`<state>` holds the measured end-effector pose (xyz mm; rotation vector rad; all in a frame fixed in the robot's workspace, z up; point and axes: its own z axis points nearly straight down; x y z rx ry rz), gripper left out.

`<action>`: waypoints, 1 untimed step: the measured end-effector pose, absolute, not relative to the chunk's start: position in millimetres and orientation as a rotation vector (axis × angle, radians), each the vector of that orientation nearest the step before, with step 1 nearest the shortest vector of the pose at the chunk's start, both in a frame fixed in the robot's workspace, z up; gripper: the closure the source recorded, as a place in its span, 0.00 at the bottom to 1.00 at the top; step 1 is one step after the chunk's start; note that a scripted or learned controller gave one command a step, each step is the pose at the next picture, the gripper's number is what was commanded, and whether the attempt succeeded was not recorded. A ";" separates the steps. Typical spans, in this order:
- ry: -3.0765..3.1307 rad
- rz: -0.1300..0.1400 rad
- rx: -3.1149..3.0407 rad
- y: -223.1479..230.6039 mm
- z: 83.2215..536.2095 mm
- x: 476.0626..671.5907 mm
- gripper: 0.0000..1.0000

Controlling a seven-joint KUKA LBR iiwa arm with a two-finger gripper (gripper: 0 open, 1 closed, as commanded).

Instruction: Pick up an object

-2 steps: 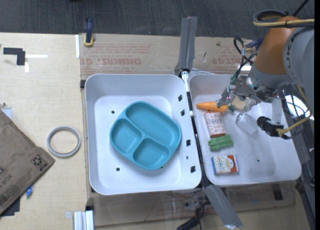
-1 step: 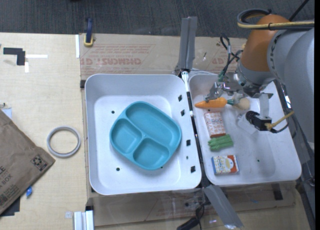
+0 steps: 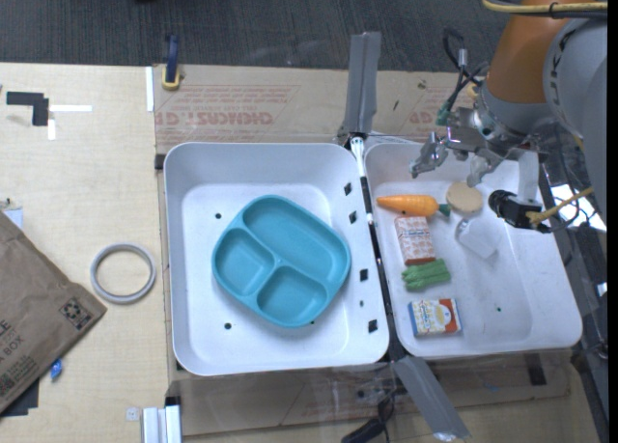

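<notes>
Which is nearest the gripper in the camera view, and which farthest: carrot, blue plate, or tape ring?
From the gripper:
1. Carrot, just below it in the right bin.
2. Blue plate, in the left bin.
3. Tape ring, out on the bench, left of both bins.

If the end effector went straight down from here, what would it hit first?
Probably the round tan-topped piece beside the carrot, or bare floor of the right bin; the end effector points down there, but depth is unclear.

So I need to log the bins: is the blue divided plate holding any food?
Empty. The blue divided plate lies flat in the left bin, all three compartments showing bare blue.
</notes>
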<state>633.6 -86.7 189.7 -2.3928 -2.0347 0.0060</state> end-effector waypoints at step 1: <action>-2.083 0.003 -2.351 -109.9 90.9 641.7 0.00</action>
